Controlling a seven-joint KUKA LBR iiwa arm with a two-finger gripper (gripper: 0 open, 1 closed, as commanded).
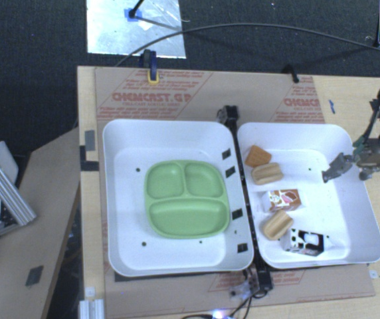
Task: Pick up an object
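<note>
While the claw (332,171) hangs over the right bin (359,198) near its right wall, I cannot tell how far it is open; nothing shows between its tips. Well to its left lie two buns (267,173), an orange block (257,156) and a small carton (283,199).

Dark speckled carpet (30,52), a shiny foil sheet (133,18), tan wooden bench (57,178) under printed cardboard (177,92).

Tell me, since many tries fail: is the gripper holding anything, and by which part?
Nothing is held. The gripper hangs over the right bin, apart from the food items there.
</note>
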